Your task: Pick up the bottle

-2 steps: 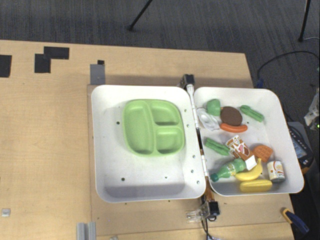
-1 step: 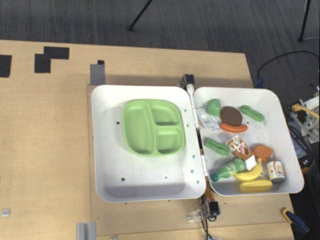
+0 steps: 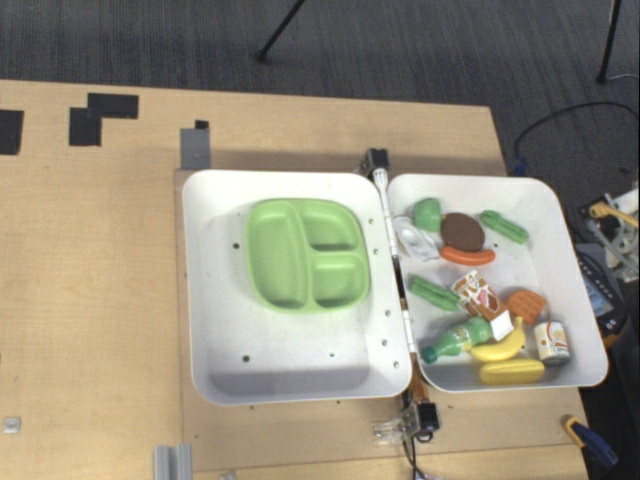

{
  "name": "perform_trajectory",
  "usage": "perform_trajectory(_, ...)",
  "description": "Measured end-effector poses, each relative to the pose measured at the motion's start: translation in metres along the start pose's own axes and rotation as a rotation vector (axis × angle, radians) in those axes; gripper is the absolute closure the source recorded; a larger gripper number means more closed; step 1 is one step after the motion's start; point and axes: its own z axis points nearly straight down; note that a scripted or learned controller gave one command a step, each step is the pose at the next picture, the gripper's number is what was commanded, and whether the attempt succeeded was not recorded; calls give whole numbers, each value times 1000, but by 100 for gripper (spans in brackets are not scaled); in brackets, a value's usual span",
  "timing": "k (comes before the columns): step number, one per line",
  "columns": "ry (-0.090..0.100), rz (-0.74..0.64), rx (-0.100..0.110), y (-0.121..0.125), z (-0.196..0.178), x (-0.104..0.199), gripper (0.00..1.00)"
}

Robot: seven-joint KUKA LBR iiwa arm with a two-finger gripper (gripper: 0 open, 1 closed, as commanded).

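Note:
A small green bottle (image 3: 455, 341) lies on its side near the front left of the right bin (image 3: 560, 218), its neck pointing left. A yellow banana (image 3: 500, 348) touches its right end, and a small printed packet (image 3: 477, 295) sits just behind it.
The right bin also holds a brown patty (image 3: 462, 230), an orange carrot (image 3: 467, 256), green vegetables (image 3: 503, 227), a can (image 3: 551, 341), a yellow piece (image 3: 511, 371) and an orange item (image 3: 526, 303). The left bin (image 3: 215, 268) bears a green divided plate (image 3: 306, 254).

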Motion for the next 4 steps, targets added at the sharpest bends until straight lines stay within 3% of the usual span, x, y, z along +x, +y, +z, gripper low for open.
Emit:
perform_trajectory(1, 1, -8, 0, 0, -10, 1, 100)
perform_trajectory(2, -1, 76, 0, 36, 44, -12, 100)
perform_trajectory(4, 0, 63, 1, 35, 23, -10, 100)
